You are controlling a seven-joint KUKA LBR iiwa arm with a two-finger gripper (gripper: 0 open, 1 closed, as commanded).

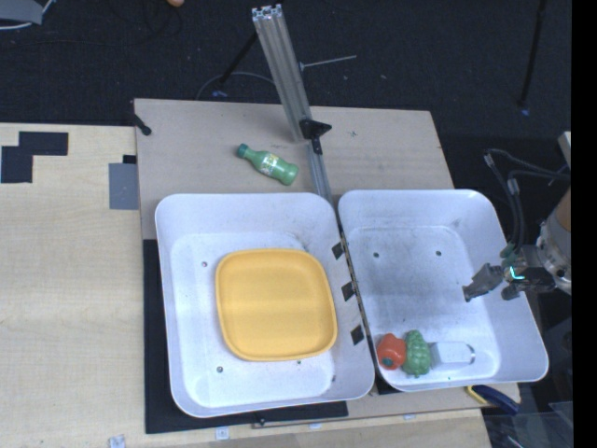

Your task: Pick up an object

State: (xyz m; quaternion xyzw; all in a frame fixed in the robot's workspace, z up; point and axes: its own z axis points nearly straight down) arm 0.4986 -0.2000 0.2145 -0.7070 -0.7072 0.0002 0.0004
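Nearest you, along the front wall of the right-hand shallow white bin [466, 215], you see a small cluster: a red rounded toy like a tomato [391, 350] touching a green knobbly plastic piece [417, 354] at its 3 o'clock side, and a pale whitish flat object [453, 352] just beyond that, again toward 3 o'clock. From that cluster, look toward 1 o'clock and you find the dark two-finger gripper [478, 286] over the bin's right wall, well apart from the toys. Its fingers point toward 9 o'clock; you cannot tell how far they are parted, and nothing shows between them. Your left-hand shallow white bin [182, 278] bears a yellow rounded-square plastic plate [275, 303] lying flat. At 12 o'clock from that plate, on the bare board behind the bins, a green plastic bottle with a white label [268, 164] lies on its side.
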